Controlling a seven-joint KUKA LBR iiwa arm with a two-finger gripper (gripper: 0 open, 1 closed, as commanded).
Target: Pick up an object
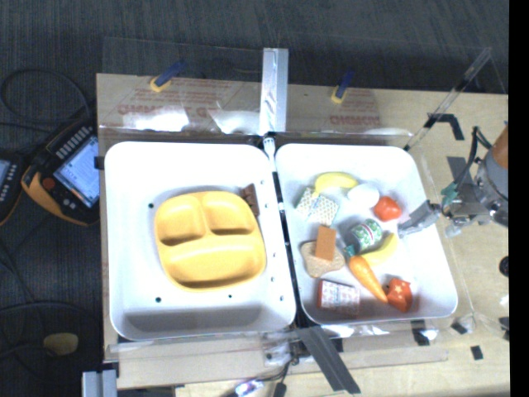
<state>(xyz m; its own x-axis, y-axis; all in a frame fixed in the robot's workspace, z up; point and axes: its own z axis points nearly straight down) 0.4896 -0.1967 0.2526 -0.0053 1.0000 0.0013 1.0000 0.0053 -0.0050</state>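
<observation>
You see the gripper (420, 218) at the 3 o'clock edge of the right bin (430, 259), low over the rim, with the arm (488, 190) behind it at the far right. One grey finger points toward 8 o'clock, into the bin. How far the claw stands open, I cannot tell — it looks to carry nothing, but the view is too small to be sure.

The nearest things lie from the claw toward 9 o'clock. The red tomato (387, 208) is just beside the fingertip, a little toward 10 o'clock. The green can (364, 235) lies near, toward 8 o'clock, touching the banana (382, 249), whose long axis runs from 2 to 8 o'clock. The carrot (367, 277) is further, toward 7 o'clock, with its long axis from 10 to 4 o'clock.

In my judgement the coming move turns on a short travel toward 9 o'clock and then down — the tomato is the closest candidate. The left bin (124, 246) with the yellow tray (208, 238) is well apart.
</observation>
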